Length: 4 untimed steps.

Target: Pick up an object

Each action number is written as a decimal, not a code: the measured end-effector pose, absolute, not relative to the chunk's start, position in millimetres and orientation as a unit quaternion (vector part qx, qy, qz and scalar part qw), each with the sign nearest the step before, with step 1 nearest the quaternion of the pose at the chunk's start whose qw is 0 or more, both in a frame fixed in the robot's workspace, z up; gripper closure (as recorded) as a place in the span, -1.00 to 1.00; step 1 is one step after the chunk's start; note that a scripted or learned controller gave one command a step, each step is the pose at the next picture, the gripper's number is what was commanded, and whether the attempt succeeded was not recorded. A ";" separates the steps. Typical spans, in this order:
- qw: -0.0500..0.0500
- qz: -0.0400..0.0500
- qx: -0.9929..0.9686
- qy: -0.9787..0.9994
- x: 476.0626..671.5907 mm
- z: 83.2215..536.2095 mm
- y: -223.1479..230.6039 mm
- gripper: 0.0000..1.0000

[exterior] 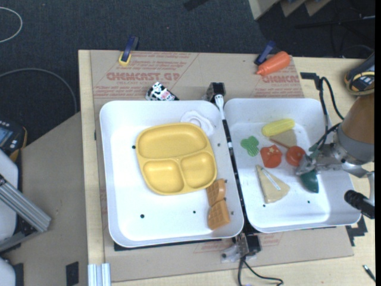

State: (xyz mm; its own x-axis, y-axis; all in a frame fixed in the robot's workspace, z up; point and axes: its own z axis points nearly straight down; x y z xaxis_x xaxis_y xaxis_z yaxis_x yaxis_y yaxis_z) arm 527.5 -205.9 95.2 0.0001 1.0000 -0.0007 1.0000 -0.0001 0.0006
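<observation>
The grey KUKA arm with its orange band (361, 121) reaches in from the right edge of the camera view, its wrist angled down and to the left. The two-finger metal gripper (311, 162) sits low at the arm's tip, pointing leftward and slightly down. The wrist housing is grey and rounded, and the orange section rises above it toward the right.

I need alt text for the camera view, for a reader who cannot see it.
A robot gripper reaches from the right into the right bin, above a dark green toy among toy foods. The left bin holds a yellow divided plate and a waffle piece.
</observation>
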 end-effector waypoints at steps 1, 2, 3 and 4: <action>0.003 0.001 0.708 0.707 524.2 140.4 -211.7 1.00; 0.005 0.002 0.706 0.708 529.6 200.6 -204.4 1.00; 0.003 0.001 0.707 0.707 530.9 226.9 -204.7 1.00; 0.002 0.002 0.705 0.709 553.2 236.0 -159.4 1.00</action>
